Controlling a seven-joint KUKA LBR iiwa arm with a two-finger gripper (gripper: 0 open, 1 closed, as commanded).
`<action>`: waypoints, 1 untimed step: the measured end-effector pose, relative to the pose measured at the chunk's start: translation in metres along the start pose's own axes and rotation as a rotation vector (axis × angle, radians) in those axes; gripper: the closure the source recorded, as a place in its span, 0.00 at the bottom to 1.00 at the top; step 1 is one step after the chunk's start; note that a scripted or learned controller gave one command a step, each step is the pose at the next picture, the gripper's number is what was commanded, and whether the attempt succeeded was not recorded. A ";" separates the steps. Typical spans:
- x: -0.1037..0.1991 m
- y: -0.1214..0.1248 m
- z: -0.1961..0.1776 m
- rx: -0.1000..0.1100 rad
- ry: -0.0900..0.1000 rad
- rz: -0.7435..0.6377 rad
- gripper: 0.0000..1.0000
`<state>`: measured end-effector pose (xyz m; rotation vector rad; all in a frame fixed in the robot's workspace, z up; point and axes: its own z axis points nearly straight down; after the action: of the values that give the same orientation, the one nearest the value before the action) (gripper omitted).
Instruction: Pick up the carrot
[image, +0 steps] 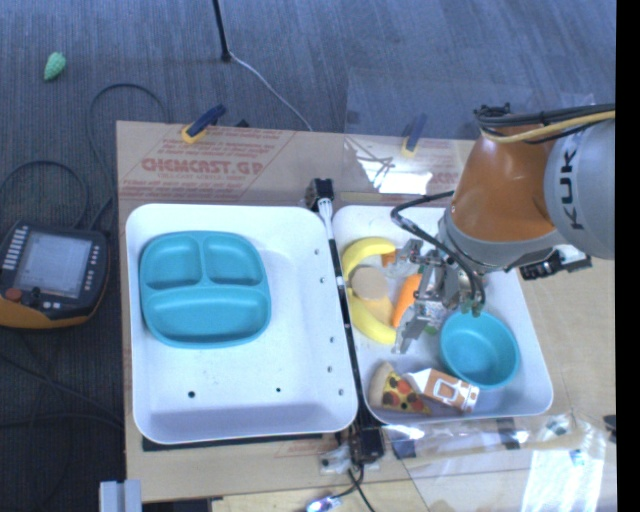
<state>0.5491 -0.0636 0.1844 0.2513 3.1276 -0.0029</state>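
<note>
Still, the carrot (404, 299) lies in the right bin (535, 385), btw. the banana (364, 285) and the blue bowl (480, 347). The gripper (428, 305) hangs just beside it w/ open fingers, nothing btw. them. Grasp and lift are not yet done.

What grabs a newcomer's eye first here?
Likely the grey-and-orange arm reaching in from the right, its gripper down in the right bin beside the carrot and banana. Next, the blue divided plate lying in the left bin.
</note>
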 end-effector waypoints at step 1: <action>0.027 -0.044 0.082 0.001 0.001 0.147 0.00</action>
<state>0.5155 -0.1028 0.1023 0.4812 3.1016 -0.0031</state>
